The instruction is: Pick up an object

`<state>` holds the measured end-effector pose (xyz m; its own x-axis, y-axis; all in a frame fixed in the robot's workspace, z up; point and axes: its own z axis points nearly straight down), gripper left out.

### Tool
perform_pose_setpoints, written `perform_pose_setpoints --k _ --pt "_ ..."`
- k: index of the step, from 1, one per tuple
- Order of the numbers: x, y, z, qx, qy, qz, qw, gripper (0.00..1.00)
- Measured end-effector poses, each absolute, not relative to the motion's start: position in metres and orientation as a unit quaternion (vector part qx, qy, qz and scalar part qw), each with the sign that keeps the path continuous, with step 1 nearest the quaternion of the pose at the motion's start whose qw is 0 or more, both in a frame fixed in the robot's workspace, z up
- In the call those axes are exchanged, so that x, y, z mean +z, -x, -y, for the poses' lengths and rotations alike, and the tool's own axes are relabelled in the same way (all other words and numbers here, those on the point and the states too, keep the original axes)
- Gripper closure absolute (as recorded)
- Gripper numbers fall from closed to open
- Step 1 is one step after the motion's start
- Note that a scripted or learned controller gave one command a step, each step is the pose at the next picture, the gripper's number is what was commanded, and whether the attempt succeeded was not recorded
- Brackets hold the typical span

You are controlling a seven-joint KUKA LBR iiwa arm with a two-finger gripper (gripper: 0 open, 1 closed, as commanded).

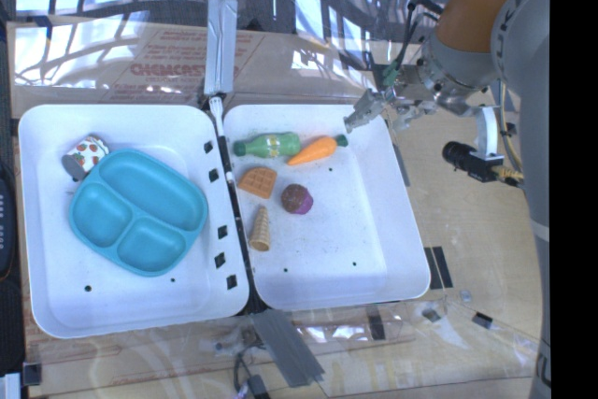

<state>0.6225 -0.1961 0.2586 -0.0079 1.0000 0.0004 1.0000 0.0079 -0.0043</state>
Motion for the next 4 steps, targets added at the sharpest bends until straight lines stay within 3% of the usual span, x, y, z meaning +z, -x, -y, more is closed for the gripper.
perform_pose_setpoints --k 1,2,3,4 --pt "0.122 -0.610 0.184 0.0038 0.703 0.711 0.006 0.00" --pt "0.091 -0.554 0.125 0.0013 0.703 0.711 0.003 0.00" --pt "0.091 -0.564 0.089 0.0003 0.703 0.711 0.001 0.00" --pt "0.092 -0.482 0.111 0.0013 0.705 0.709 0.002 0.00"
